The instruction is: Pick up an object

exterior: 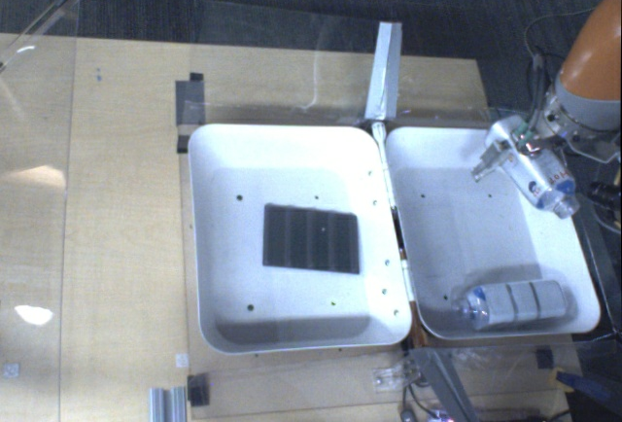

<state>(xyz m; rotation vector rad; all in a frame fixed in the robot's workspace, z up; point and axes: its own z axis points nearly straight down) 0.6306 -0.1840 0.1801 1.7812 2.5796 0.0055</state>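
One clear plastic bottle [513, 302] lay on its side in the right bin [449, 216], close along that bin's front edge and toward its front right corner, its bluish cap [473, 306] pointing at the wall shared with the left bin [228, 177]. It appeared light and thin-walled, likely to dent under a hard squeeze, and its smooth round body looked slippery and free to roll toward the bin's middle if nudged. The grey-banded middle of the body seemed the best place to grip, with the jaws set across its width rather than along its length; the nearby front wall left little room on that side. A second candidate, a dark ribbed rectangular pad [311, 238], lay flat at the centre of the left bin, clear of all four walls. It looked stiff and low, offering only its thin edges to a pinch. The gripper [501, 153] hung over the right bin's back right corner, well apart from the bottle, and whether it was spread or pressed together could not be told from the view. A pale, blue-tipped shape [546, 185] just beside it was too blurred to identify. The arm's orange band [595, 51] rose beyond the bin's right edge, above the wooden bench [97, 216].
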